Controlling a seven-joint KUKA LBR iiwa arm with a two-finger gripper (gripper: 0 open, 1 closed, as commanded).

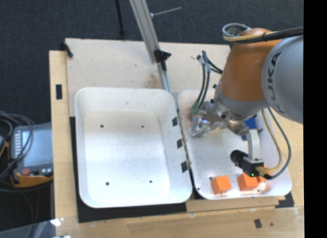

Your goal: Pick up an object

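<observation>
1. Your task is at its start, by my judgement: nothing has been lifted. The two orange blocks, one [221,184] toward the middle and one [249,182] just to its right, both lie on the floor of the right bin [214,155], near its front edge.
2. The hand [200,124] hangs low over the back left part of that bin, under the grey and orange arm [250,73]. It is well apart from both blocks. You cannot tell from this view whether it is open or closed; the metal parts there are too small and cluttered. Nothing orange shows at it.
3. What is left, as I judge it: bring the hand toward the front of the bin, settle over one block, close on it and raise it.
4. The left bin [127,145] is a shallow white tray with a few dark specks. Both bins sit side by side on a pale wooden tabletop [102,58].
5. Around the tabletop you have dark carpet, a slanted aluminium rail [145,22] at the back, and a control pendant [28,152] with cables at the left.
</observation>
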